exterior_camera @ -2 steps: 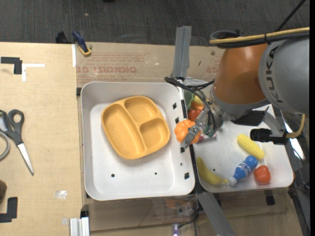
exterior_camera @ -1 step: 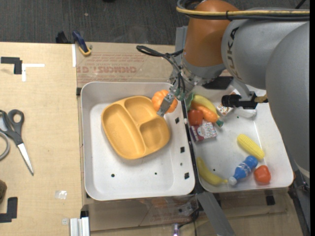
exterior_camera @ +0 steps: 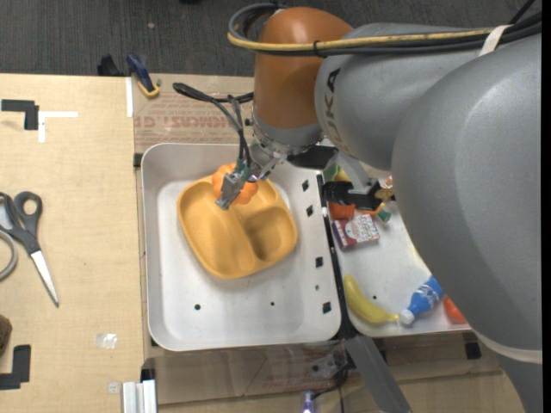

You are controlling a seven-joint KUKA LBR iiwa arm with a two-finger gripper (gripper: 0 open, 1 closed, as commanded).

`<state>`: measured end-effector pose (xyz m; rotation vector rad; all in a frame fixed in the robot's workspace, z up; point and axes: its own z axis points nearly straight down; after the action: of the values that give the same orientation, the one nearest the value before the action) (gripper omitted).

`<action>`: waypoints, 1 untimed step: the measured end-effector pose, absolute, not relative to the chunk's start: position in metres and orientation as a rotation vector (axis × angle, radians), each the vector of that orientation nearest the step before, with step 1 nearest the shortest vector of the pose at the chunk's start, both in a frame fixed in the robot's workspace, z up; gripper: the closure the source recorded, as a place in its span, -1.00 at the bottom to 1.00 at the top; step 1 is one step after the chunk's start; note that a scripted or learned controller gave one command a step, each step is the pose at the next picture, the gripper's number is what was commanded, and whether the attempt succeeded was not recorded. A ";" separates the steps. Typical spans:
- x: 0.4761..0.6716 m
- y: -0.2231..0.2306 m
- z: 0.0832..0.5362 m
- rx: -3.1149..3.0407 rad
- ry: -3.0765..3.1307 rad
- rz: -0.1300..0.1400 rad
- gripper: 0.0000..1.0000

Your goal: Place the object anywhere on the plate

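Your gripper (exterior_camera: 231, 189) sits closed on the orange object (exterior_camera: 242, 188) directly over the far rim of the yellow plate (exterior_camera: 237, 235); release goes straight down.

Setting: you face a robotics lab bench (exterior_camera: 69, 231): grey industrial arm (exterior_camera: 448, 144), white bins (exterior_camera: 164, 317), scissors (exterior_camera: 33, 239), dark carpet (exterior_camera: 103, 15).

An orange object (exterior_camera: 244, 188) is sitting at the back rim of the yellow two-section plate (exterior_camera: 237, 235), partly hidden by the arm. The plate is lying flat in the left white bin (exterior_camera: 228, 317).
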<state>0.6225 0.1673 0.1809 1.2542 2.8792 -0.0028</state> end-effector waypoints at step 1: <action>0.571 0.142 0.273 0.791 3.039 -0.002 1.00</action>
<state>0.5714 0.1416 0.2728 0.7910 3.0387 -0.0020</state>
